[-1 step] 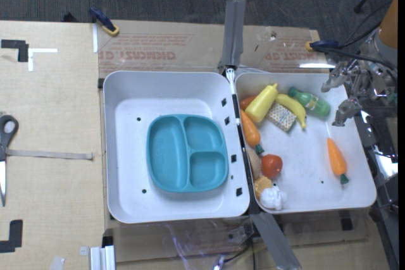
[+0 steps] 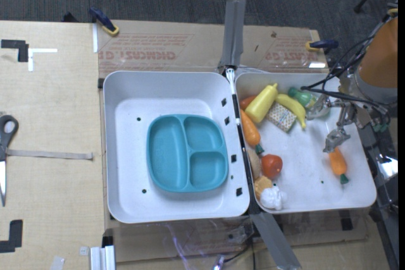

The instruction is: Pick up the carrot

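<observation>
1. Orange is the trouble from where I sit: in the camera view, two long orange plastic toy vegetables lie in the shallow white right-hand bin point(image 2: 361, 202). One, the small orange carrot with a green stub point(image 2: 338, 163), sits at the right of the frame just under the metal two-finger gripper point(image 2: 336, 139). The other, a longer orange carrot-like piece point(image 2: 250, 129), lies against the bin's left wall.

2. My gripper hangs just above the small carrot's upper end; I cannot tell whether its fingers are spread or pressed together, and nothing shows between them.

3. I judge the main risk to be a glancing descent: the carrot lies at a slant, so fingertips landing on its rounded end could push it toward the bin's right wall.

4. Clutter is a lesser worry. The yellow squeeze bottle point(image 2: 262, 102), yellow banana point(image 2: 293, 107) and red tomato point(image 2: 271, 165) lie well apart from the target.

5. At centre frame, the turquoise divided plate point(image 2: 188, 153) sits in the left white bin point(image 2: 117, 155), away from the work.
</observation>
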Robot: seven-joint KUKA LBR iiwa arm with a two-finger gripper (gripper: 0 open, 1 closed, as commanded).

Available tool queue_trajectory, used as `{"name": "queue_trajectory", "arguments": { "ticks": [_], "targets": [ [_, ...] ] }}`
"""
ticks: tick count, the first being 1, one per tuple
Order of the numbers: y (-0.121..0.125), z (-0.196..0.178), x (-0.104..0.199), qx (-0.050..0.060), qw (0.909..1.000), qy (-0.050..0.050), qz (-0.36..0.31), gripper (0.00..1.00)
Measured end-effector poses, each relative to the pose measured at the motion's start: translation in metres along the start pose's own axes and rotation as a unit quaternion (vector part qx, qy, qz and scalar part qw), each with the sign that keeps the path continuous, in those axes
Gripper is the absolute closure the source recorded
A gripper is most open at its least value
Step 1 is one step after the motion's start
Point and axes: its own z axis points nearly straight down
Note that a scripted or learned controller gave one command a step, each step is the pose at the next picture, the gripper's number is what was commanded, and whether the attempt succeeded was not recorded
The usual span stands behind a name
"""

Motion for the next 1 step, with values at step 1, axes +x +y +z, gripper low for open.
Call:
{"name": "queue_trajectory", "arguments": {
  "ticks": [1],
  "targets": [
    [0.0075,0.0163,0.0339,0.0,0.9964,0.0,0.085,0.0]
  ]
}}
